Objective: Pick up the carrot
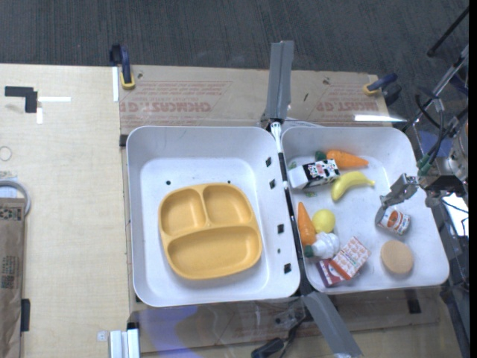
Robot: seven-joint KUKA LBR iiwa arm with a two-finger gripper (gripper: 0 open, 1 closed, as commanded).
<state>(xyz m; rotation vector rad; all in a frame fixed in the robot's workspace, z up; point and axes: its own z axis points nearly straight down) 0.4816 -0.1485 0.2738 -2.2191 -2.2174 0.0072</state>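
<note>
Dark grey carpet (186,13), pale wooden bench (59,222), cardboard sheet (209,95) under bins

- We note a carrot (346,158) at the right bin's (425,271) far wall, beside a banana (350,185).
- Gripper (399,191) hovers over a can (393,221).
- Yellow plate (210,230) in left bin (141,215).

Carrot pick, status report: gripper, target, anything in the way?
Two-finger gripper hovering at right bin's right side, above small can. Orange carrot lying at bin's far edge, untouched. Yellow banana beside it.

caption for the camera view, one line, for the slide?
Gripper hovers over a small can in the right bin, away from both carrots.
</note>
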